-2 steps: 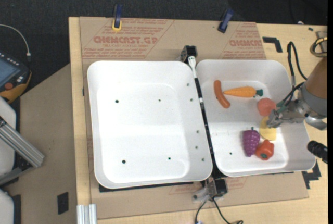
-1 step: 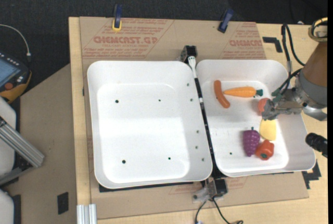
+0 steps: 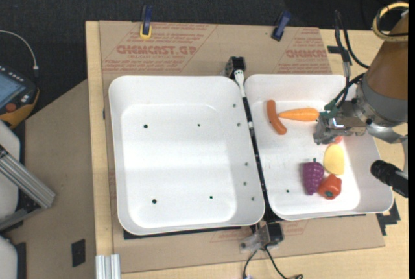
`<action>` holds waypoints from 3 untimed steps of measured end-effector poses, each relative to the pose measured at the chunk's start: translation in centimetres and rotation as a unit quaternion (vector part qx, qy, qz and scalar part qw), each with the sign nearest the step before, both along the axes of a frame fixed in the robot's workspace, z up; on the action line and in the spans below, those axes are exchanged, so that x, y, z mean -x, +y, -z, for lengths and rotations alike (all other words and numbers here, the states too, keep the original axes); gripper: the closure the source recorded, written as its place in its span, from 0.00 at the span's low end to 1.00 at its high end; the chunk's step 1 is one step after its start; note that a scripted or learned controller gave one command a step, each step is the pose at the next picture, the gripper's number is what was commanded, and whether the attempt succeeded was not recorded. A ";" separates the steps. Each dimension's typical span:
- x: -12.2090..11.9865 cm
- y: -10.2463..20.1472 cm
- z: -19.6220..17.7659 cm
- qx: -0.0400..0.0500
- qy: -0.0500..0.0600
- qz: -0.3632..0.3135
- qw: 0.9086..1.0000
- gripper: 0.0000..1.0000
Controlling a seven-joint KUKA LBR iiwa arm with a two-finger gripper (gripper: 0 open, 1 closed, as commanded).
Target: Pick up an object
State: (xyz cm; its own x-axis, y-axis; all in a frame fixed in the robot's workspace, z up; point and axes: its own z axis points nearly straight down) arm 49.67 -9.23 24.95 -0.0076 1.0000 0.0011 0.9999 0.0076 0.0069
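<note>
Over right bin point(image 3: 292, 203), end effector point(image 3: 332, 130) low beside carrot point(image 3: 299, 115), above yellow fruit point(image 3: 334, 158); finger opening unclear, no visible hold. Sausage point(image 3: 276, 117), grapes point(image 3: 312, 176), red pepper point(image 3: 330, 187) nearby. Step: approach. Next: settle on one item, close.

Orange carrot point(image 3: 299, 115), purple grapes point(image 3: 312, 176), white bins point(image 3: 130, 141).

A thick grey robot arm point(image 3: 389, 99) carries an orange band point(image 3: 391, 63) above its wrist; black cables point(image 3: 342, 44) trail beside its metallic gripper point(image 3: 331, 132).
</note>
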 end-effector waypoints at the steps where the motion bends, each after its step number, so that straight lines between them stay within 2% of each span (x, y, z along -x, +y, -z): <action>1: 0.5 5.5 -5.1 0.000 0.000 0.000 1.000 1.00; 2: -1.3 11.0 -11.6 0.000 -0.001 0.000 1.000 1.00; 3: -2.1 15.7 -16.0 0.000 0.000 0.001 1.000 1.00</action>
State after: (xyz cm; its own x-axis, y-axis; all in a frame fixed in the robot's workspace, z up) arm 51.73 6.43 40.91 -0.0063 1.0000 0.0017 1.0000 0.0063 0.0076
